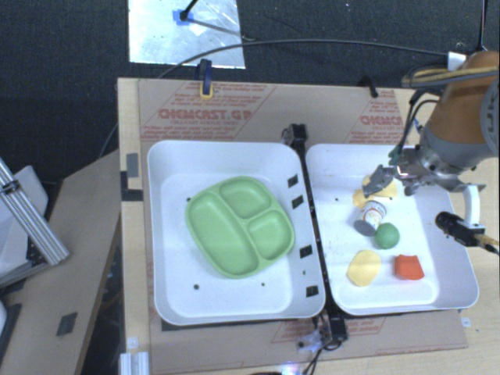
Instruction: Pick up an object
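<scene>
Right bin [336,162] open at left; 5 objects crowd its right.

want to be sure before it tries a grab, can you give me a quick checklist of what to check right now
1. Tool is over the right bin: ok, it hangs at the bin's upper middle.
2. Something lies under the tool: ok, a small bottle and a yellow piece sit just below it.
3. Fingers open for the grab: cannot tell.
4. Target stands apart from its neighbours: not ok, the bottle touches the green ball and the yellow piece.
5. Easier picks on hand: ok, the yellow lump and the orange block lie apart near the front.
6. Green tray out of the way: ok, it lies in the left bin.
</scene>
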You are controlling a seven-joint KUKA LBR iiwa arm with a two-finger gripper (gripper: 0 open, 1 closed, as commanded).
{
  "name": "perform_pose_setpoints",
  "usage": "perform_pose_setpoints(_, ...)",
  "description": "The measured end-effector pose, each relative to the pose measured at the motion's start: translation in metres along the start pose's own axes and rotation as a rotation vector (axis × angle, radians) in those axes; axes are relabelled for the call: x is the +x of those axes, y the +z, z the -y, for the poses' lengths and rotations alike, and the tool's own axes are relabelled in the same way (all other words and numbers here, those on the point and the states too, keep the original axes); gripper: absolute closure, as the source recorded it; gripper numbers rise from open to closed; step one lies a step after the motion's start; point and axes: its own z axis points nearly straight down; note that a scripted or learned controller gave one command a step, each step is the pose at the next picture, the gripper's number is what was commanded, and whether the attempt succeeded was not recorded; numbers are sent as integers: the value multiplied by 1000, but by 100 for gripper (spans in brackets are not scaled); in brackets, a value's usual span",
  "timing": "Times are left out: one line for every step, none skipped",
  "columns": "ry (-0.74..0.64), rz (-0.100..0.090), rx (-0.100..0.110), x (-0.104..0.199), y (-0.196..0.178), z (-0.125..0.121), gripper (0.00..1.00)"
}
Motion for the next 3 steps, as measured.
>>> perform_pose_setpoints(0, 0, 0, -7, 54, 7, 0)
perform_pose_setpoints(0, -1, -1, -7, 89, 7, 0)
perform_pose_setpoints(1, 2, -10, -7, 75, 5, 100)
